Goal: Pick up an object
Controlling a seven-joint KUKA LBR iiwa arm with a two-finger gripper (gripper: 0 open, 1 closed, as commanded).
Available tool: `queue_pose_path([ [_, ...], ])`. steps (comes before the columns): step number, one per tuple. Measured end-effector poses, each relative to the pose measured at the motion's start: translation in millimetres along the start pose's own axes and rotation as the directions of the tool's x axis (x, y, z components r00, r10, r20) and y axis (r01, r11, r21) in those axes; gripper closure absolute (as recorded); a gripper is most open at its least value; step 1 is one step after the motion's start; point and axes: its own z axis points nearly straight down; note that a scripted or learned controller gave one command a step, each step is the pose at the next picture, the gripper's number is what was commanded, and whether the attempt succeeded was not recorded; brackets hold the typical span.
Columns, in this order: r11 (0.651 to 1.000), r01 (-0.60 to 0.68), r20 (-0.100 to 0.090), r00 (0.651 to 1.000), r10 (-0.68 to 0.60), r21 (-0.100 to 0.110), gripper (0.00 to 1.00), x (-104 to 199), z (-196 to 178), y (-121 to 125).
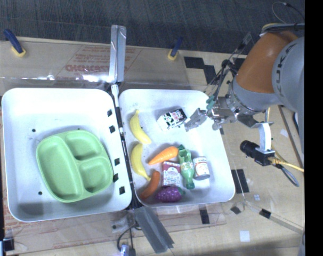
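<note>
While the arm point(268, 73) hides their tips, whether the jaws are parted or closed is unclear.

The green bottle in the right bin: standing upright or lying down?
Lying down. The green bottle rests lengthwise on the right bin floor, beside a small can.

**Legible markings in the scene**

Red printing runs across the clear plastic sheet point(89, 63) taped to the tabletop point(204, 57), well to the left of the gripper point(203, 117) and farther from the camera; the lettering appears reversed and cannot be read. The small carton point(171, 118) just left of the gripper, and the red box point(171, 174) and can point(201, 168) nearer the camera, carry labels too small to read.
</note>
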Motion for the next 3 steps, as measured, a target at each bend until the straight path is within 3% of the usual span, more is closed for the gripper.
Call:
queue_pose_path([
  [1,1.0,0.016,0.004,1.0,-0.016,-0.012,0.0,-9.7,126.1,-53.5],
  [2,1.0,0.023,0.0,1.0,-0.023,0.0,1.0,-7.5,122.7,-56.1],
  [3,0.994,0.106,0.002,0.994,-0.106,-0.003,1.0,69.9,-22.5,-42.7],
])
